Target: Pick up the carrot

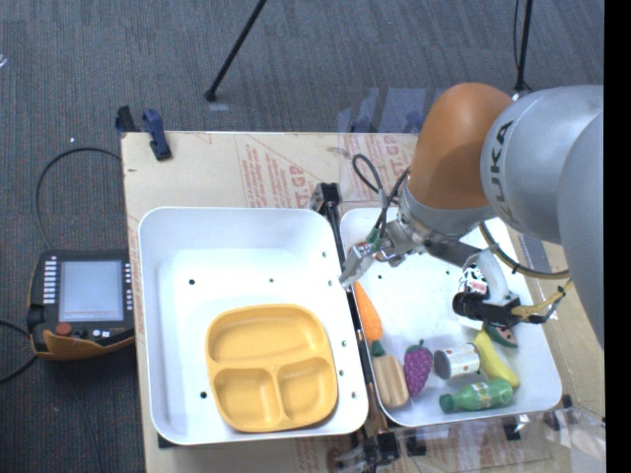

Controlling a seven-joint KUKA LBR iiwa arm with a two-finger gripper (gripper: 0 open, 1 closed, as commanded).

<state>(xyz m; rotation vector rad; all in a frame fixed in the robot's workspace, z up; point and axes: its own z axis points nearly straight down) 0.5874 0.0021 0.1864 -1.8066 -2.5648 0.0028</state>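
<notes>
Desk (237, 166): pale board with red print, dark carpet around, tripod legs behind, pendant (84, 302) on floor left. Carrot (368, 312): orange, tapered, green end, lying at right bin (434, 299) left wall. Pincer (361, 261) just above its tip, fingers parted, nothing gripped.

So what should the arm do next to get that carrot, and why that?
Probably ease the gripper straight down a little. It hangs just above the carrot's upper end, and the carrot lies flat against the left wall of the right bin, not between the gripper's fingers, so nothing is grasped yet.
</notes>
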